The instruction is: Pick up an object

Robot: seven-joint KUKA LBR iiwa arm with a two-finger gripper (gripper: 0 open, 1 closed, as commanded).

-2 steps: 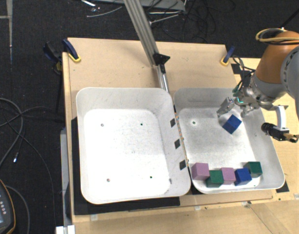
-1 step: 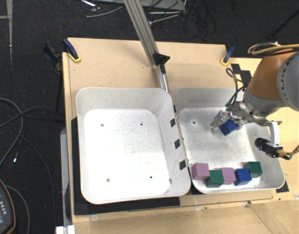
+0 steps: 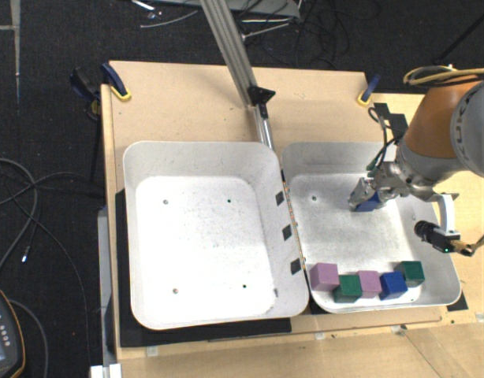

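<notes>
Five blocks sit in a row along the near rim of the right bin [image 3: 431, 235]: a pink block [image 3: 325, 275] at the left end, then a green block [image 3: 349, 287] touching it, a second pink block [image 3: 369, 283], a blue block [image 3: 392, 283], and a darker green block [image 3: 413, 272] at the right end, closest to the bin's near right corner. They are packed close, each just beside its neighbour.

My jaws [image 3: 367, 196] hang over the middle of that same bin, a little toward its far side, well apart from the row. Something blue [image 3: 369, 204] shows right at their tip, low against the bin floor. I cannot tell whether it is gripped between my fingers or merely lies under them, and I cannot tell how far my jaws are parted; the wrist hides that.

My arm [image 3: 443, 132] reaches in from the counter's right edge, orange band above grey wrist.

Beside it, the left bin [image 3: 202, 227] shares a rim with the right one near the counter's middle. Both bins rest on the wooden counter [image 3: 187, 105], toward its near edge. A metal pole [image 3: 230, 42] slants across the counter's far edge.
</notes>
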